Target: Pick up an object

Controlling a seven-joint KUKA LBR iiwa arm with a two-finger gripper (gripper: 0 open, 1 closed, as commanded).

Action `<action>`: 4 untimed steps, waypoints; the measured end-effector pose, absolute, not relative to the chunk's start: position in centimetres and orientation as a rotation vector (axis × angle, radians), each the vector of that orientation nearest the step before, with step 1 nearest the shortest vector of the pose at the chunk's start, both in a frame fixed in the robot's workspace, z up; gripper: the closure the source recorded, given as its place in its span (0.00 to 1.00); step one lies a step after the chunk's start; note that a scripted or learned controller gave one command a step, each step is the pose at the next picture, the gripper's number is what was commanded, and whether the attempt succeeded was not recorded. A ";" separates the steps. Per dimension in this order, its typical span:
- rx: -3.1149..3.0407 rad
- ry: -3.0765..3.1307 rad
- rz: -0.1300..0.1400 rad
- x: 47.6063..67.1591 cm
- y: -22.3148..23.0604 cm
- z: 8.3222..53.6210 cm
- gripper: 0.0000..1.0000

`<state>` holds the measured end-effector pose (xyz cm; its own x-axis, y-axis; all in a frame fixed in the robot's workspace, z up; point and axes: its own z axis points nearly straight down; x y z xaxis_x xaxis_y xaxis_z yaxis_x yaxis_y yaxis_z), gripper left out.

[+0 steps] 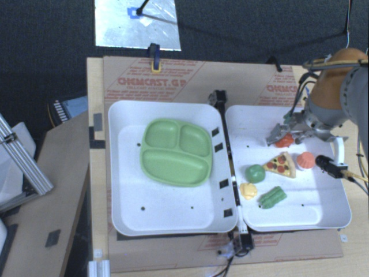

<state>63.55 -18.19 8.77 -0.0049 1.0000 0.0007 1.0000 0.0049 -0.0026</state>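
- Your arm comes in from the right and hangs low over the right bin, its gripper down at the bin's upper part.
- A red-orange piece sits right at the fingertips. You cannot tell whether the fingers are apart or closed on it; the wrist hides that spot, so don't count it as held.
- The loose toys cluster mid-bin, which leaves you pick targets close together: a pizza slice, a pink round piece just right of it, a green ball to its left, a yellow piece below the ball, and a green pickle-like piece nearest the front.
- The pizza slice and pink piece lie just beside each other, so a grab there risks nudging the neighbour.
- The left bin carries a green divided plate, well apart from the arm; likely a drop spot, though that is a guess.
- Judged step: closing in on the red-orange piece, lift not yet shown.
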 end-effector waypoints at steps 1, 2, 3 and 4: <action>-2.217 -2.231 -0.003 63.7 -18.2 10.3 1.00; -2.222 -2.231 -0.007 63.6 -18.2 16.7 1.00; -2.221 -2.232 -0.006 64.5 -18.5 21.5 1.00; -2.219 -2.230 -0.004 64.6 -18.5 23.3 1.00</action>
<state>64.57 -18.47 23.34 -0.0052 1.0000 -0.0013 1.0000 0.0052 0.0048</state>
